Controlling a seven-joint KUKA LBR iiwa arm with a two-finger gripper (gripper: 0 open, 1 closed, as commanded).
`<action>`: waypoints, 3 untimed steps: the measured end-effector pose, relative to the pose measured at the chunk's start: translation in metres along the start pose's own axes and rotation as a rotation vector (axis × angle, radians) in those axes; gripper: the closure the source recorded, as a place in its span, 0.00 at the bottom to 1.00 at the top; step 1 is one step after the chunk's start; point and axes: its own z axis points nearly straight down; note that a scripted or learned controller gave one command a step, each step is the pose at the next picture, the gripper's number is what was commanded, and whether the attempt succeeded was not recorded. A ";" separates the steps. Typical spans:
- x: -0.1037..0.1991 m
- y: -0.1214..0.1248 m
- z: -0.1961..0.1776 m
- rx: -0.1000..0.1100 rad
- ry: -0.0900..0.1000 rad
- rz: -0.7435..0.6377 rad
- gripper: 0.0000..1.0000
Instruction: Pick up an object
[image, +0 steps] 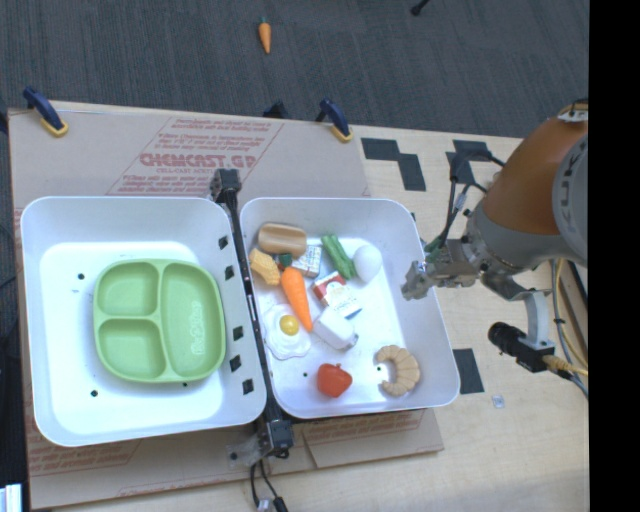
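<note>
Item: my gripper (415, 283), at the right rim of the right bin (432, 340), nothing between its fingers; whether they are apart or together I cannot tell from this slant; my arm (530, 195) reaches in from the right, orange band above the wrist.

Right bin, contents: hot dog bun (282, 239) at the upper left; yellow corn piece (265, 267) just below it; carrot (296, 297) lying slantwise near the middle; fried egg (287, 331) touching the carrot's lower end; green vegetable (339, 256) tilted beside a white egg (367, 261); small red-and-white carton (336, 292) and white block (335, 327) at centre; red tomato (335, 379) near the bottom wall; croissant (399, 369) at the lower right, nearest my gripper among the lower items.

Left bin (40, 330), contents: green divided plate (160, 320), three compartments, lying flat.
</note>
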 end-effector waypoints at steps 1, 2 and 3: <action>0.000 -0.042 -0.032 -0.002 0.000 0.002 1.00; 0.014 -0.045 -0.019 -0.002 -0.001 0.000 1.00; 0.000 -0.045 -0.046 -0.004 -0.002 0.002 1.00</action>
